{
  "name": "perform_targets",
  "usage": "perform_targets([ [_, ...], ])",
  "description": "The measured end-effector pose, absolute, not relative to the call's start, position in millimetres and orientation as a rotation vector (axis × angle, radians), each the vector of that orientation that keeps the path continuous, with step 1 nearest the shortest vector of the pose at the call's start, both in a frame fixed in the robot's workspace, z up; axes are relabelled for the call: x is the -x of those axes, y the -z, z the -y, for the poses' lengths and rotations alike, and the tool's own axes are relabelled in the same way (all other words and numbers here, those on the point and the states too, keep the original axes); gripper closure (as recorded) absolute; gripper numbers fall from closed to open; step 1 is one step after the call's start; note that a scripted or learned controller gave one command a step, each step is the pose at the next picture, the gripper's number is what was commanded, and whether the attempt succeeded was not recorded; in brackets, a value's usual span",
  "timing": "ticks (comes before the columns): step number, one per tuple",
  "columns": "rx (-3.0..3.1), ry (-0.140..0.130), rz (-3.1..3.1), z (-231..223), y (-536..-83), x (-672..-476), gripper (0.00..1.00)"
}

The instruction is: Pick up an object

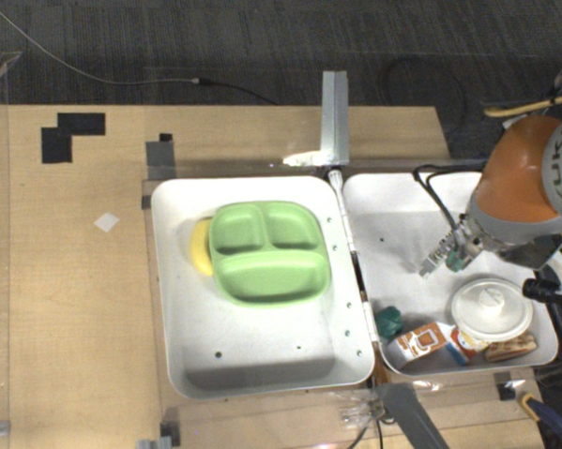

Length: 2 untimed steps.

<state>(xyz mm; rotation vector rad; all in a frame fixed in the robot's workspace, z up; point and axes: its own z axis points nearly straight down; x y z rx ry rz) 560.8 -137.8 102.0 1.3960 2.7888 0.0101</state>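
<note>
objects (pixel 428 341) are crowded at the right bin's (pixel 393 213) near edge, so a neighbour could be knocked. nothing is held by the gripper (pixel 444 255); its width cannot be told.

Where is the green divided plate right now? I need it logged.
The green divided plate lies in the left bin, toward its far side, covering most of a yellow object at its left edge.

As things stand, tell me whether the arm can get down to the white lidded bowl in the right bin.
Probably yes. The end effector hangs over the right bin, just up-left of the white lidded bowl, whose top is uncovered. The orange carton beside it crowds only its lower-left side.
</note>
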Motion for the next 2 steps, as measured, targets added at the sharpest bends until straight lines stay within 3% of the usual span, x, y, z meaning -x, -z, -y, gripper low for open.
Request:
perform_targets([
  [1,-1.39,-0.005,-2.81,61,-186,-541.1,1.0],
  [2,-1.399,-0.002,-2.808,93,-153,-512.6,1.0],
])
